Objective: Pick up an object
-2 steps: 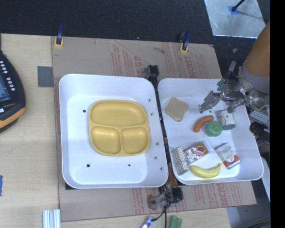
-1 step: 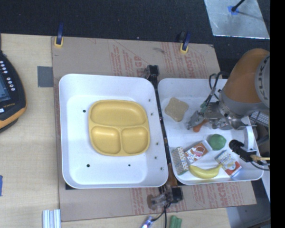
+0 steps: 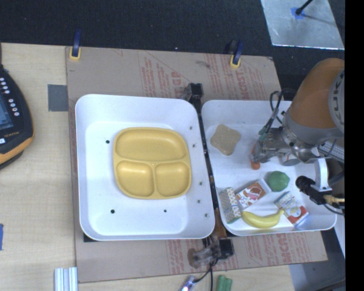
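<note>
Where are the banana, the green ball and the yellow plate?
banana (image 3: 260, 219), camera view, middle of its curve
green ball (image 3: 277, 180), camera view, its top
yellow plate (image 3: 151, 162), camera view, ridge between its compartments

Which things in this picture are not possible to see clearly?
- Gripper in the camera view: too small and dark to judge; the small orange thing under it cannot be identified.
- Small packet: label too small to read.
- Arm: cut off at the right side.
- Controller: cut off by the left edge.
</note>
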### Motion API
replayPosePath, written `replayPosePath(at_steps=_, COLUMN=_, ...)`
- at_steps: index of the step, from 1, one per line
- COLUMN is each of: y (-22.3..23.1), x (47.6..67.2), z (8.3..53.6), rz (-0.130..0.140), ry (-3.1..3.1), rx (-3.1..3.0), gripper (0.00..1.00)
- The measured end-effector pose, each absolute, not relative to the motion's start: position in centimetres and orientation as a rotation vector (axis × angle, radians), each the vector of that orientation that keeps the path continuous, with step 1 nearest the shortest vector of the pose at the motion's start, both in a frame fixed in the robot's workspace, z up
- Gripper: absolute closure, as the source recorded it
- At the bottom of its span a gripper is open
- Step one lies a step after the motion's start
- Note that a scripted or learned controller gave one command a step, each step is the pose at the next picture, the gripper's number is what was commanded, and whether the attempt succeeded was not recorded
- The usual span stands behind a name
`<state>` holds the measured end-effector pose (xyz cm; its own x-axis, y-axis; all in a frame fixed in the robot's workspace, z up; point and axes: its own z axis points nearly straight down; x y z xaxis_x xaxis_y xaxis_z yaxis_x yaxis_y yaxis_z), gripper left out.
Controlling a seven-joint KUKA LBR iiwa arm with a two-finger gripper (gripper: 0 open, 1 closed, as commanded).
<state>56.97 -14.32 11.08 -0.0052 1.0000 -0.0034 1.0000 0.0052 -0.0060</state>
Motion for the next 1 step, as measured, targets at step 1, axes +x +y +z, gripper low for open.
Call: replayPosePath(at_steps=1, y=-14.32, x=56.97, z=11.08, rz=0.010, ry=-2.226, rx=-2.215, gripper=0.00)
